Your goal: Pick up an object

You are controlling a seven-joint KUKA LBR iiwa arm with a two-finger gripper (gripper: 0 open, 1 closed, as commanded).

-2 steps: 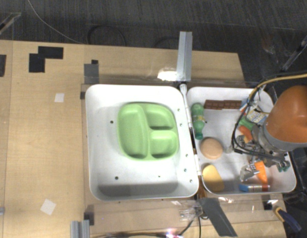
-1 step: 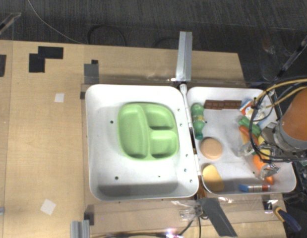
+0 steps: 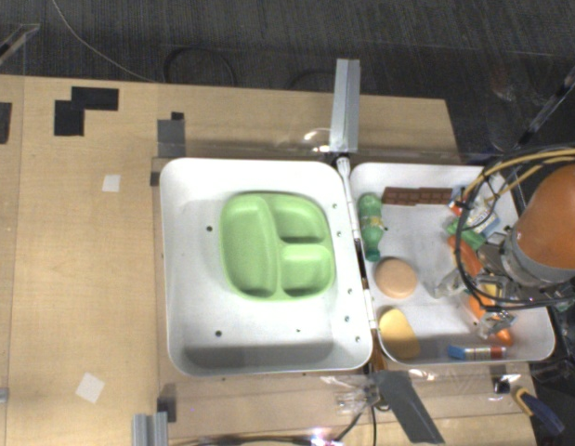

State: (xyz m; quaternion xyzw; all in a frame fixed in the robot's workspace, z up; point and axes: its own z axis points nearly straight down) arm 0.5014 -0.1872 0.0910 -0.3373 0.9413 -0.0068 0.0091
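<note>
Now: wooden bench (image 3: 73, 277) | dark carpet (image 3: 222, 17) beyond | gripper (image 3: 487, 319) apparently low, grip unclear.

Green divided plate (image 3: 273, 244), white bin (image 3: 194, 277)

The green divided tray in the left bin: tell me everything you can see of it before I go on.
The pale green divided tray looks like matte moulded plastic, roughly square with rounded corners. It has three recesses: one long compartment down its left side and two smaller ones stacked on the right. It lies flat and right side up, slightly rotated, near the middle of the left white bin, resting on the bin floor. Nothing lies in it, and nothing else touches it.
</note>
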